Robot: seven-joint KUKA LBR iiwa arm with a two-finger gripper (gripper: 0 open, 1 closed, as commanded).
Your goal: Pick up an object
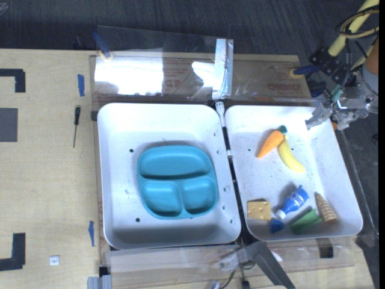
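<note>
The right bin holds several small items. An orange carrot lies beside a yellow banana in its upper half. Along its near edge sit a tan cheese-like block, a blue and white tube, a green piece, a small blue piece and a brown cone. My gripper hovers over the bin's far right corner, up and to the right of the banana and apart from every item. Nothing shows in its grasp.
The left bin carries a blue divided plate. A clear plastic sheet stands behind the bins. Cables and a yellow hose hang at the upper right near the arm. A black pen lies on the bench at left.
</note>
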